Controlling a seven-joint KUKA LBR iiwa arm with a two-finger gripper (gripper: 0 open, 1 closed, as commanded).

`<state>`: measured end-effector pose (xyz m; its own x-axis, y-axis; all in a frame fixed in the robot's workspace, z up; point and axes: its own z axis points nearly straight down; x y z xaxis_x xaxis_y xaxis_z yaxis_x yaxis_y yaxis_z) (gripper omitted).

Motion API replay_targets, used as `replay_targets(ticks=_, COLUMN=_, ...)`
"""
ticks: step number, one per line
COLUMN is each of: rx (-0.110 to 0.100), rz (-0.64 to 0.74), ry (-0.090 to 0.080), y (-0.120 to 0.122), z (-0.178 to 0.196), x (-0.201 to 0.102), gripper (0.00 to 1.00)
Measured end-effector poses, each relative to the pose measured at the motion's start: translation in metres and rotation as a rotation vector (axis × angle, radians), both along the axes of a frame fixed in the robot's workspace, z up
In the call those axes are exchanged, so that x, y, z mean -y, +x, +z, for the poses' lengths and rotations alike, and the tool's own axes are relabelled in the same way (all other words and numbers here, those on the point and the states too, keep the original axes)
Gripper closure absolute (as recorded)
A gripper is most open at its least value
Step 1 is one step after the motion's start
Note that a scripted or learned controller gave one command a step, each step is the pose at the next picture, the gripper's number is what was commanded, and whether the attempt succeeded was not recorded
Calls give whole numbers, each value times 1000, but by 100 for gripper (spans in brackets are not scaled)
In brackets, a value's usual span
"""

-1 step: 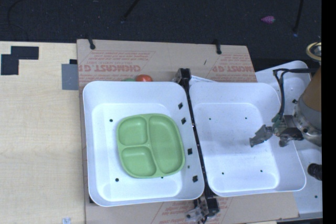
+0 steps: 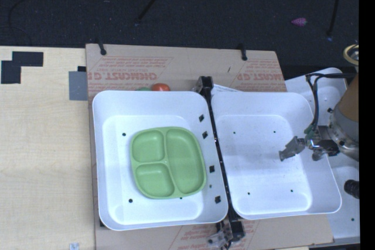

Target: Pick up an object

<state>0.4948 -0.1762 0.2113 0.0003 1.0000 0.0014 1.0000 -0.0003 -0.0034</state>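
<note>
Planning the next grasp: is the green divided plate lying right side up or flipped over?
Right side up. The green divided plate lies flat in the left bin, its three recessed compartments facing the camera.

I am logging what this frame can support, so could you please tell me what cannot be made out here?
- Gripper: small and blurred in the camera view over the right bin; its finger state is unreadable.
- Arm: cut off by the right edge.
- Red and green objects: mostly hidden behind the far rim of the left bin, so unidentifiable.
- Green divided plate: fully visible; its material cannot be judged.
</note>
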Motion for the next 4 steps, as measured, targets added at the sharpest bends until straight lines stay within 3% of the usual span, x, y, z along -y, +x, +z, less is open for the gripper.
replay_targets(ticks=1, rx=-3, rz=0, ry=1, y=4, z=-50, x=7, gripper=0)
replay_targets(ticks=2, rx=-5, rz=0, ry=2, y=-7, z=-102, x=6, gripper=0)
replay_targets(ticks=3, rx=0, rz=0, ry=0, y=-7, z=-124, x=5, gripper=0)
replay_targets(ticks=4, rx=3, rz=-4, ry=0, y=-6, z=-112, x=6, gripper=100)
